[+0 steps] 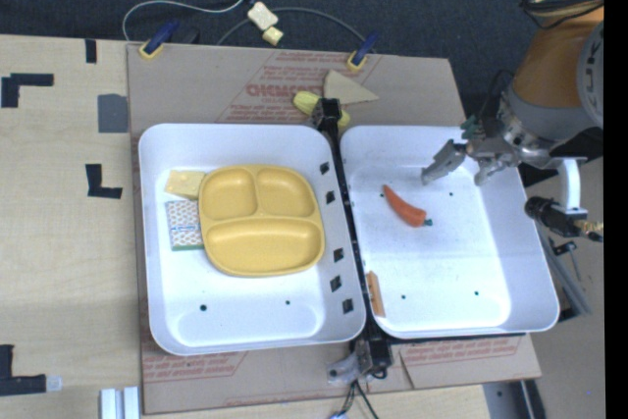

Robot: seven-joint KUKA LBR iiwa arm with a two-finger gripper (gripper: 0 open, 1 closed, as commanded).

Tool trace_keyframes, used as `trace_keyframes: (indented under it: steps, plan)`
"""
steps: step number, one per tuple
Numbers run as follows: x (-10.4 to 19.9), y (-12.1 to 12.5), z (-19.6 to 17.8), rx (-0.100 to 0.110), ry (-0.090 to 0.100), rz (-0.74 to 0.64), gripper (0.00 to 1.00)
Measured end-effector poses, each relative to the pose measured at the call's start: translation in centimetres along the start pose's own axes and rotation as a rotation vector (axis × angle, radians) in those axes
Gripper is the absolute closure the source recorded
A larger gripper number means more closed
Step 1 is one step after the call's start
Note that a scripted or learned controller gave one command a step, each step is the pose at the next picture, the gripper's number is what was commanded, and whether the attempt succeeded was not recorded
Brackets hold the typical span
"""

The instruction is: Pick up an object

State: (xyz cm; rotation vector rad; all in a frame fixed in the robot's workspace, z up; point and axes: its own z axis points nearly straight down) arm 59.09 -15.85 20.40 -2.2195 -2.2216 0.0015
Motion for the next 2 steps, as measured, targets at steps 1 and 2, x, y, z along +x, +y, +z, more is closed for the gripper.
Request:
trace_keyframes:
  steps: [1,2]
  plan:
    - [4.5,-0.6,12.4,-0.004,-0.004,-0.003,0.0]
    - [4.3,-0.4,10.7,-0.008,-0.005,0.0,1.0]
